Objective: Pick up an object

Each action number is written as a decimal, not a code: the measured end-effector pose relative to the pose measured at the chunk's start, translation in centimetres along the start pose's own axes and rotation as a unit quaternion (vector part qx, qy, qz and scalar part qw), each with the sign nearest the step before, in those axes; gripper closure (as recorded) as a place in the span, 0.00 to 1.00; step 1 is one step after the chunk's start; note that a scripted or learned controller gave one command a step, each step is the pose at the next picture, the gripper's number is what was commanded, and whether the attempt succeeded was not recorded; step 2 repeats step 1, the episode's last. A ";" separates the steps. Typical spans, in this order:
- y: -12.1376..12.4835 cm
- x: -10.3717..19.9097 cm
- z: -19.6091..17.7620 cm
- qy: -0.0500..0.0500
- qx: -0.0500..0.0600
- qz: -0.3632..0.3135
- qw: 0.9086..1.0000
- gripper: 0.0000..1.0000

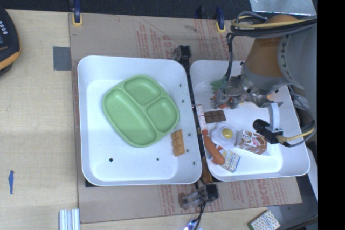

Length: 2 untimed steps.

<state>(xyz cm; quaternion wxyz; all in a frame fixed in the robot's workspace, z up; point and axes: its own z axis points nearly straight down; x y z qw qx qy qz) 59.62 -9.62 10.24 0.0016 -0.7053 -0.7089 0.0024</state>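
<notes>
My gripper (227,98) is low over the back left part of the right bin (294,167). Something green (218,84) and something reddish (220,98) lie right at its tip, too blurred to name. Just in front of it lies a brown chocolate bar (215,116). Further forward are a fried egg (225,133), a red and white carton (251,141), an orange sausage (214,151) and a small printed packet (231,161). A narrow red and white strip (200,118) lies along the bin's left wall.
The left bin (94,169) holds a green divided plate (141,110) and a small tan waffle piece (177,143) near its right wall. The grey and orange arm (269,59) covers the back right of the right bin.
</notes>
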 end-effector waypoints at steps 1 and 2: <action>-4.7 4.7 -9.0 0.001 0.001 0.000 1.000 1.00; -4.7 4.7 -9.0 0.001 0.001 0.000 1.000 1.00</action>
